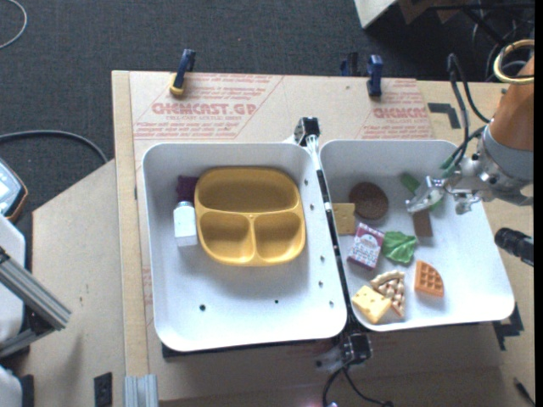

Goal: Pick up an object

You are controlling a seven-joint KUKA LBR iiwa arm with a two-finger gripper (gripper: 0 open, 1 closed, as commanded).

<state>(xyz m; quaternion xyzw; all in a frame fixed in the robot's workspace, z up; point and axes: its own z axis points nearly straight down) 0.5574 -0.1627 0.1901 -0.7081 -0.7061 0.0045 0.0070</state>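
In the right bin (475, 299) lie several toy foods: a round brown cookie (369, 200), a tan cracker (344, 218), a red-and-pink packet (366, 246), a green leaf (400, 246), an orange waffle (429, 280), a pizza slice (392, 290) and a cheese wedge (368, 304). My gripper (429, 195) hangs over the bin's upper right part, reaching in from the right. A small brown block (422, 223) sits directly below it, and a green piece (411, 181) shows just above and left of it. I cannot tell whether the brown block touches the gripper.
The left bin (170, 312) holds a yellow divided plate (249, 214), a small white bottle (185, 225) and a dark purple item (187, 185). A black divider rail (327, 214) runs between the bins. Clamps (181, 72) hold the board's far edge, and cables hang at the right.
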